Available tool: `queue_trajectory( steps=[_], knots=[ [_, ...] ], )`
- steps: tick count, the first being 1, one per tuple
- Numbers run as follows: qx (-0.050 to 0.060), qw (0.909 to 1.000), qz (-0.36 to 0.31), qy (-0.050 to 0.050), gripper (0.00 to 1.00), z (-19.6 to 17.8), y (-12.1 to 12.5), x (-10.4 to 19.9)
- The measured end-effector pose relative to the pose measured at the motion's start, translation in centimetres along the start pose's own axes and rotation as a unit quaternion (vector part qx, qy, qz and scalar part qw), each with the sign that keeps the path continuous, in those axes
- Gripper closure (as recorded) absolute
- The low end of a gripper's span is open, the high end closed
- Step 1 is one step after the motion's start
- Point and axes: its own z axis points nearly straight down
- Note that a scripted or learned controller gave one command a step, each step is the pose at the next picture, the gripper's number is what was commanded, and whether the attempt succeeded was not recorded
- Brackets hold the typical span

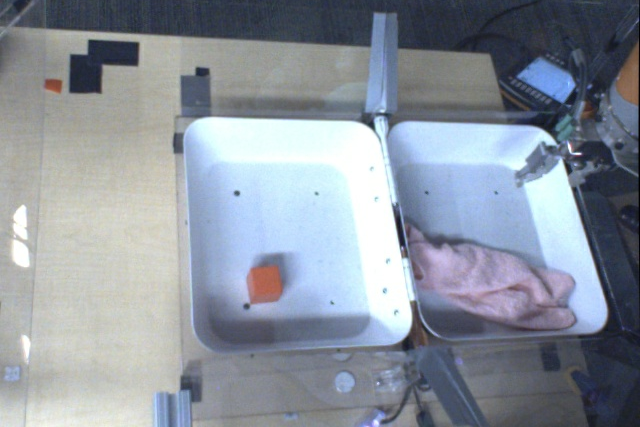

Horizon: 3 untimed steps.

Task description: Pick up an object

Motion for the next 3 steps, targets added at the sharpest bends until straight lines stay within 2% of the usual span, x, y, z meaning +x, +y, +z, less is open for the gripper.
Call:
queue_trajectory(
  steps=[1,2,3],
  knots=[
    [0.001,1.0,-0.002,0.0,0.0,9.4,-7.2,1.8],
    [-0.002,0.9883,-0.153,-0.001,0.0,5.9,-6.5,-0.6],
    [-0.002,0.9861,-0.166,-0.001,0.0,4.3,-2.1,-1.4]
  ],
)
